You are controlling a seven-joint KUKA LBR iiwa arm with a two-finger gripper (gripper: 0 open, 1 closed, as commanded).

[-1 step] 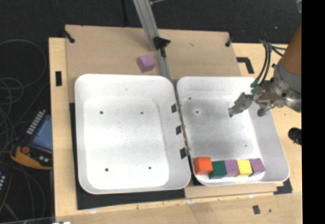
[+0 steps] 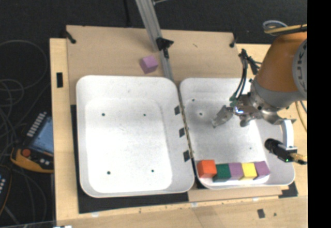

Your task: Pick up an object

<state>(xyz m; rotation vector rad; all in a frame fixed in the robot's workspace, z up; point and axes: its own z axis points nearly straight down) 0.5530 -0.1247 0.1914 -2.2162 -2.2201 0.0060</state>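
Matt white plastic is seen in both bins (image 2: 129, 134), pale smooth wood in the bench (image 2: 196, 59), dull metal in the upper-centre rail (image 2: 145, 4).

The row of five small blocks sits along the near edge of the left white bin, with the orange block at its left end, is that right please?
Not quite: the camera view shows the row of five small blocks along the near edge of the right white bin, not the left white bin. The orange block is indeed at its left end.
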